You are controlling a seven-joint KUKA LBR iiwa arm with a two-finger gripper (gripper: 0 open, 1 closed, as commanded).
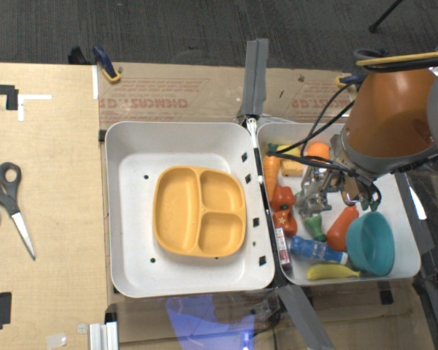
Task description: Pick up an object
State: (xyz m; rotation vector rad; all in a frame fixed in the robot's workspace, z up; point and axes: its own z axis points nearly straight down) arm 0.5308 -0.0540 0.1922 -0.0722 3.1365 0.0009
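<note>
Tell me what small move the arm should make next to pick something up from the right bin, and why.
Probably ease the gripper straight down: it hangs among the clutter in the right bin, above the green object, with nothing seen between its fingers.

My feed reads as a robotics lab or test cell, not a home. The pale wooden surface [44,217] carries black tape corner markers [1,97], the sort used for fixing positions. Grey-handled scissors [11,199] lie loose at the left. A flattened brown cardboard sheet [168,97] lines the area behind two shallow white plastic bins [124,195], clamped side by side. Black cables [328,122] trail off the grey-and-orange arm [390,115]. Dark industrial carpet [204,13] covers the floor beyond.
</note>
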